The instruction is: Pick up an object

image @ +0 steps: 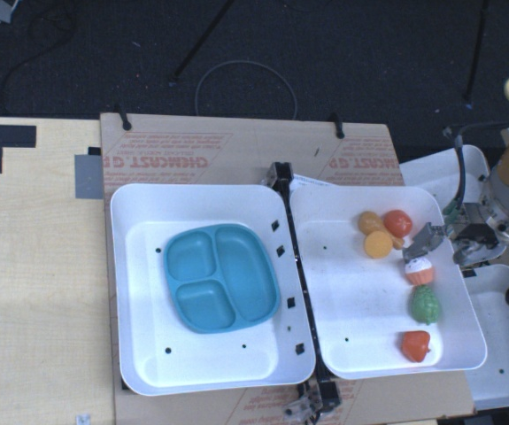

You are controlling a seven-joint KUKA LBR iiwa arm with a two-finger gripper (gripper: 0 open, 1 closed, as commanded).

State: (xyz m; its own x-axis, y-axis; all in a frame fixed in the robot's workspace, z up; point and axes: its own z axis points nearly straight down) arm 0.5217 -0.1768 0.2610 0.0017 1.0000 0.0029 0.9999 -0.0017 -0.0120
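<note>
The right bin (351, 326) holds several toy foods along its right side. A tan ball (368, 222), a red tomato (397, 222) and an orange ball (378, 244) cluster near the top. Below them lie a white-and-orange piece (420, 271), a green piece (426, 305) and a red pepper (416, 345). My gripper (447, 244) hangs over the bin's right rim, open, with nothing between its fingers. Its left finger (426, 236) sits just above the white-and-orange piece and right of the orange ball.
The left bin (139, 237) holds a blue divided plate (221, 276). A black divider (294, 282) runs between the bins. Both bins rest on a cardboard sheet (201, 153). The arm's cables and wrist crowd the right edge.
</note>
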